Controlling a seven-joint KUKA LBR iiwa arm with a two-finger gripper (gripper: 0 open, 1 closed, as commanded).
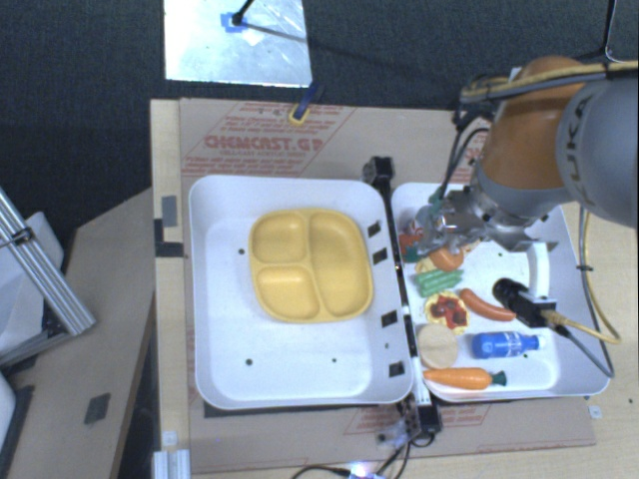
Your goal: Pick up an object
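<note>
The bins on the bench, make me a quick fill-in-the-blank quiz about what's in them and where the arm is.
1. The yellow divided plate lies in the ____ bin.
2. The blue bottle lies in the right bin just above the ____.
3. The gripper hangs over the ____ bin.
4. The yellow divided plate has ____ compartments.

Missing words: left; carrot; right; three

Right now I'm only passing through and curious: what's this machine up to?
A robot arm reaches into the right bin, its hand low over a heap of toy food by the divider. A carrot, blue bottle and sausage lie nearby. The left bin holds a yellow divided plate.
</note>
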